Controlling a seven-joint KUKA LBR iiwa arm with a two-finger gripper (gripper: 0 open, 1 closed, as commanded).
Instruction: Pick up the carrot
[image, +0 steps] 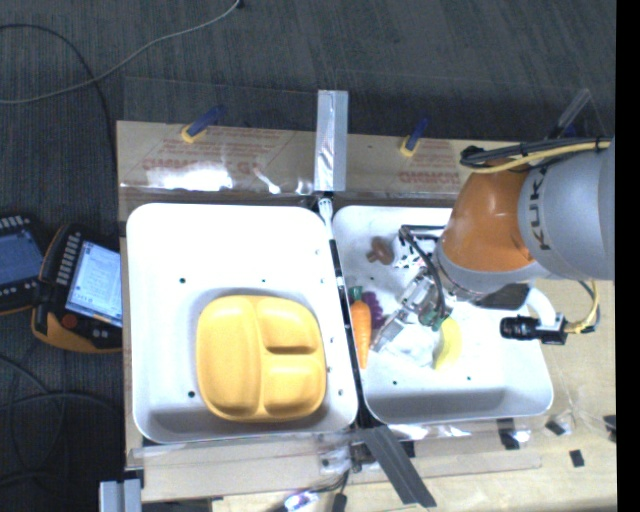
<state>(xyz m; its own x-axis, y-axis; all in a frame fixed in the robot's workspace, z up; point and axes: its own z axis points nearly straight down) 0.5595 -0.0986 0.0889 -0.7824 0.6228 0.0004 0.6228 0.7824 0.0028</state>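
While the gripper (392, 330) hangs low over the right bin (500, 395), the carrot (360, 328) lies against that bin's left wall, just left of the fingertips and not between them. Whether the jaws stand apart or together cannot be told. A yellow divided tray (262, 355) sits in the left bin (160, 260).

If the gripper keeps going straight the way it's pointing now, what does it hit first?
Most likely the carrot. The gripper angles down toward the right bin's left wall, and the carrot lies along that wall just beyond its tip. Height is unclear from above, so it may pass over.
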